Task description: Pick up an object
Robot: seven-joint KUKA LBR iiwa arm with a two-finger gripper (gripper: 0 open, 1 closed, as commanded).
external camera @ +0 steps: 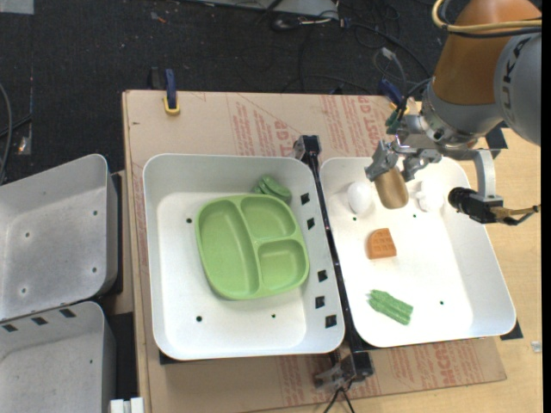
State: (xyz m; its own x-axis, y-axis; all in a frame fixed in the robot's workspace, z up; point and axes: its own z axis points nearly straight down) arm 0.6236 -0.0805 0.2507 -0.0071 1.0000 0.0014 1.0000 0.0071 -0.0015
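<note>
- the gripper hangs over the far part of the right bin, at the end of the grey arm with its orange band, which comes in from the right.
- a tan, roughly cylindrical object sits right under the metal fingers; it looks caught between them, with 1 grey finger against its left upper side. i cannot tell for sure whether the fingers are clamped on it or only touching it, since the other finger is hidden behind the wrist parts.
- the gap between the fingers looks narrow, no wider than that tan object.
- just left of the tan object lies a white rounded object, close to the bin's left wall.
- just right of it, a 2nd white object rests on the bin floor, partly under the wrist.
- nearer the camera, an orange block lies in the middle of the right bin, apart from the gripper.
- further toward the near edge, a green ridged piece lies flat at a slant.
- the left bin holds a green divided plate with 3 compartments, and a small green item just beyond its far rim.
- both bins rest on a cardboard sheet, and 1 yellow clamp grips its far edge.
</note>
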